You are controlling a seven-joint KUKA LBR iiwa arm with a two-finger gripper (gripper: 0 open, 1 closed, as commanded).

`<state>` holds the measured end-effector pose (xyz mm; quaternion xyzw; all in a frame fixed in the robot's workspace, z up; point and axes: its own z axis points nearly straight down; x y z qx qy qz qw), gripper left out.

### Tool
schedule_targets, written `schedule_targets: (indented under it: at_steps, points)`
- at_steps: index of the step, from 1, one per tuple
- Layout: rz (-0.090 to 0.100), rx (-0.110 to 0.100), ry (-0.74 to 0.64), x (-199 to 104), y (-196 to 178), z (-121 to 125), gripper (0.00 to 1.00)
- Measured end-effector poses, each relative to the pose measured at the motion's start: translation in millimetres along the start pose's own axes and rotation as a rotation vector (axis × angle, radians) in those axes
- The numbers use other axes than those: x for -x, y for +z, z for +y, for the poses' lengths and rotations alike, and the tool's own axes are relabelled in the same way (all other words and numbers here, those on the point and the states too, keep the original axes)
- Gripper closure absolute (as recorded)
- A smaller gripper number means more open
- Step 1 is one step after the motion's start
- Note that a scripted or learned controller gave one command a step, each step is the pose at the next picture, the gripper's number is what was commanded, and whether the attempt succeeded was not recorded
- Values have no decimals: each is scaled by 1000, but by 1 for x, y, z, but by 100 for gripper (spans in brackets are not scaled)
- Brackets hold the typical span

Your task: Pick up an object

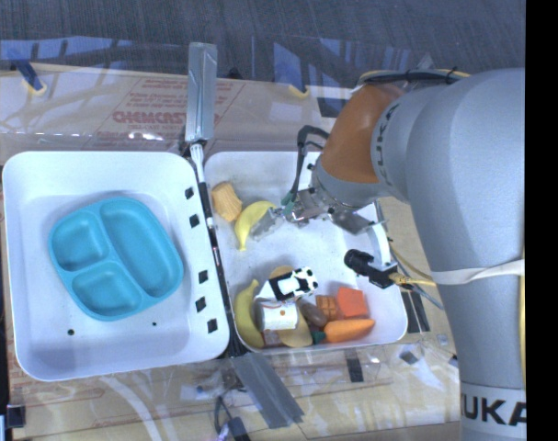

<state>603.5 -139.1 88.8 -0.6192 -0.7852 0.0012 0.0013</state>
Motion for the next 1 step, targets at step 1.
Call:
schedule_targets:
  at_steps: [1]
  points:
    - [1,0,4,10,0,53,0]
